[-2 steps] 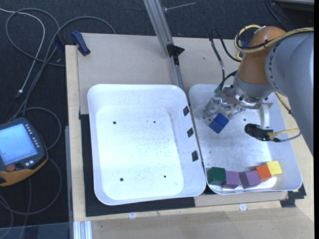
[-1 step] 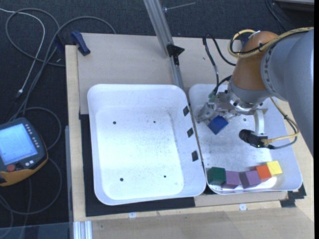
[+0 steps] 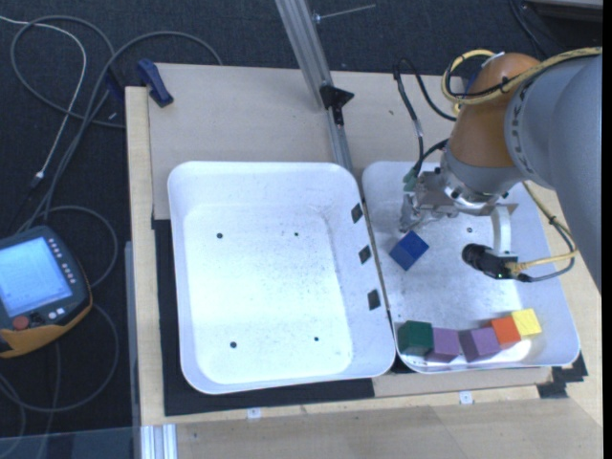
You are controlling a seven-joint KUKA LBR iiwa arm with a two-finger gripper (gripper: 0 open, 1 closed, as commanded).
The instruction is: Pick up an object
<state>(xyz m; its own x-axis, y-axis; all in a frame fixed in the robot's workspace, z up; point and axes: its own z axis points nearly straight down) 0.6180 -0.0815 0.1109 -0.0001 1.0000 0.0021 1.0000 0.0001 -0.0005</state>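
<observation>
A blue cube (image 3: pixel 409 251) lies turned at an angle in the right bin (image 3: pixel 550 285), near its left wall. My gripper (image 3: pixel 413 218) hangs just above and behind the cube, on the grey arm with the orange band (image 3: pixel 492 113) that reaches in from the right. The gripper's tip meets the cube's upper edge in this view, and I cannot tell whether it touches or holds the cube. A row of cubes lines the bin's front wall: green (image 3: pixel 415 337), purple (image 3: pixel 446 342), mauve (image 3: pixel 482 342), orange (image 3: pixel 507 333) and yellow (image 3: pixel 527 323).
The left bin (image 3: pixel 191 256) stands beside the right one, with small black clips on the shared wall. A metal pole (image 3: pixel 306 46) slants up from between the bins. Black cable (image 3: pixel 488 259) loops off the wrist over the right bin. A teach pendant (image 3: pixel 33 285) lies at far left.
</observation>
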